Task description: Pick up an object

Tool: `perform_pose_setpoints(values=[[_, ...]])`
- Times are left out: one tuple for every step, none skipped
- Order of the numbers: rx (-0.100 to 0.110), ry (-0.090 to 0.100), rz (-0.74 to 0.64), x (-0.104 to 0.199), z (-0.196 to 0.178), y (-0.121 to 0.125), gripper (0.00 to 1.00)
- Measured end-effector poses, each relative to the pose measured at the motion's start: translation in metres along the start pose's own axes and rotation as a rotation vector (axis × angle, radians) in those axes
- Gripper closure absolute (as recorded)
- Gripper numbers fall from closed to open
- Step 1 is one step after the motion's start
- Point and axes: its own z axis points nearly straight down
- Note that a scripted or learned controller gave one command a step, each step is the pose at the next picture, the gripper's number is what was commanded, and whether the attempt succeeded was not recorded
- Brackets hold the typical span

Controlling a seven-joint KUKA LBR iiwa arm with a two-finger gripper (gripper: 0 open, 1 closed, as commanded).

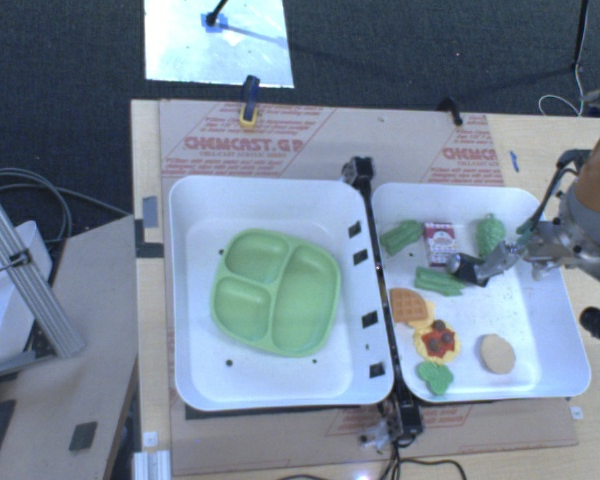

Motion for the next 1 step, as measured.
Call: perform_pose_setpoints(values=[[-0.005, -0.003, -0.002, -0.0435, 0.0207, 0.0638, 0.0]])
